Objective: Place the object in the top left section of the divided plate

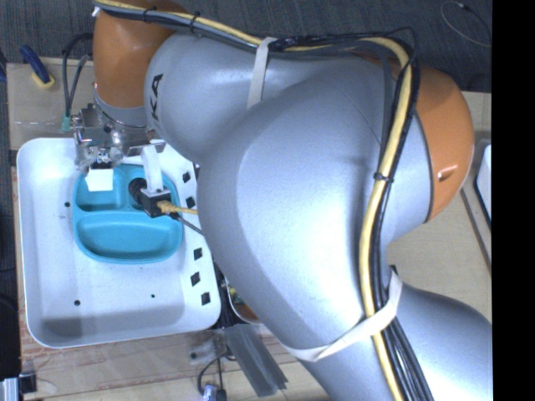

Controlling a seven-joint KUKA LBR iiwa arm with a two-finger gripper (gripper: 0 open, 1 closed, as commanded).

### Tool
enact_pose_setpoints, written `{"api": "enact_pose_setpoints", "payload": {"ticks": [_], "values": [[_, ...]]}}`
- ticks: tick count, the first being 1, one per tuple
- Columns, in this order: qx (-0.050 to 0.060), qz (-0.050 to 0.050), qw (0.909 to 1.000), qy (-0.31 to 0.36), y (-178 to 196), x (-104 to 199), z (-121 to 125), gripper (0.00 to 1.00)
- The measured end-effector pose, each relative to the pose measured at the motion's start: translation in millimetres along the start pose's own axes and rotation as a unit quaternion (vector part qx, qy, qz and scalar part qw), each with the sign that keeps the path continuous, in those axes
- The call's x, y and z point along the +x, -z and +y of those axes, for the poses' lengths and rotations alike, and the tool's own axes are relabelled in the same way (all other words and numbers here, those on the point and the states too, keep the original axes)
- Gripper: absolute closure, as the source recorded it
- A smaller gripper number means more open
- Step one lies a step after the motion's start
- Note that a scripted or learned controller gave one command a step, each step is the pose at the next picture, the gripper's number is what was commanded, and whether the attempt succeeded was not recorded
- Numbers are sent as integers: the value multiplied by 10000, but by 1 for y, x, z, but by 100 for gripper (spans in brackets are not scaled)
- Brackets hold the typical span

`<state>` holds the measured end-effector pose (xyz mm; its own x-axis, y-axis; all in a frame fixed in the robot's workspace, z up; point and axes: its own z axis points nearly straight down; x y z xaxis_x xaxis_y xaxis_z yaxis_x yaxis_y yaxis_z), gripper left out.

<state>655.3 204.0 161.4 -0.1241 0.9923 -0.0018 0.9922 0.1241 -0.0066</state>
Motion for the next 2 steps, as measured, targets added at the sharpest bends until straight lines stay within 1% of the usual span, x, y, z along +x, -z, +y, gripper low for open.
{"api": "enact_pose_setpoints", "payload": {"ticks": [1, 2], "values": [[-3, 1, 10000, 0, 0, 0, 0, 0], [-13, 5, 9950, -999, 33, 10, 2, 0]]}}
